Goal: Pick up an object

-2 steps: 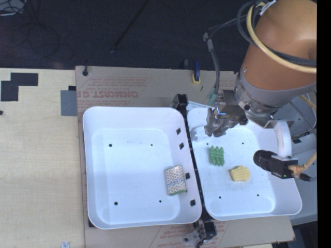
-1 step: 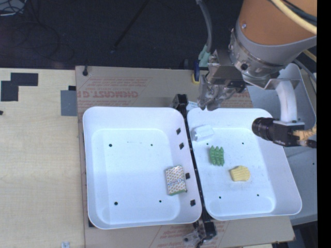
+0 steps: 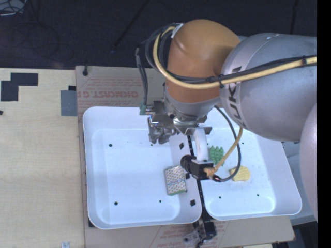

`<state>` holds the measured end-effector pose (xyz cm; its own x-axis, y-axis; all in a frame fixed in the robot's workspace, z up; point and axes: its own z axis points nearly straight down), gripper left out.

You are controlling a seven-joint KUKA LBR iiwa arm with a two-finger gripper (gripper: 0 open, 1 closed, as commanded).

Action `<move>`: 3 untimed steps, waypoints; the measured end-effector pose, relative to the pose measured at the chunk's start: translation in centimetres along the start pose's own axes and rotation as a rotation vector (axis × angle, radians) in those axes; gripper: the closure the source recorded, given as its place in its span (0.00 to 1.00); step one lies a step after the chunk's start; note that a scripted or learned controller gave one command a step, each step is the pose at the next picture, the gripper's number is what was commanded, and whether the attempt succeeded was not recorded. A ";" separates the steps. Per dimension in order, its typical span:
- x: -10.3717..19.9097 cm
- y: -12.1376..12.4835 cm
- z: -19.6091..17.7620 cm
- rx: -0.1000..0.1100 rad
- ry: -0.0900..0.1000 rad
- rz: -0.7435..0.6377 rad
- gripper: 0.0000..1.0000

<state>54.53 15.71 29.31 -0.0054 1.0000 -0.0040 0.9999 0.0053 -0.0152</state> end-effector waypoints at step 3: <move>-5.3 0.1 -1.7 -0.010 0.005 0.000 1.00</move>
